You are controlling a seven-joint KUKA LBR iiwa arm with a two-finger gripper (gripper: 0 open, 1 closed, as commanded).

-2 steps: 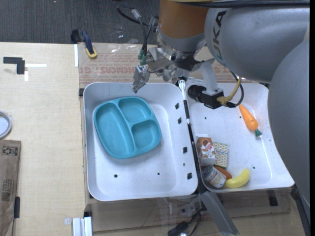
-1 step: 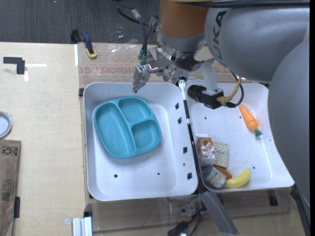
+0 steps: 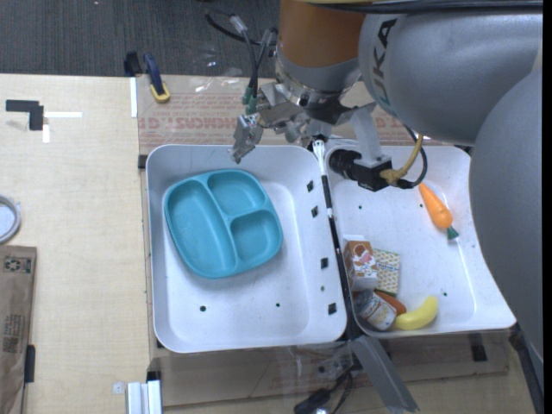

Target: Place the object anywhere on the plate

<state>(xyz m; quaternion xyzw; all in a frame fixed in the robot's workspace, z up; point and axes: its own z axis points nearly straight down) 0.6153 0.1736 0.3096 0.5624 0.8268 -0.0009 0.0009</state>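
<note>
Camera view has the hand hanging over the far rim of the left bin, just beyond the far edge of the blue plate; whether it is wide or narrow I cannot tell, and nothing shows in it. The grey arm reaches in from the right, its orange band above the wrist, which is angled down and to the left. The plate's three compartments lie bare, so I judge the placing not yet done. The likely objects lie in the right bin: a carrot near its far side, a small box, a banana and a can at the near edge. A pick and a carry across appear to be left.
</note>
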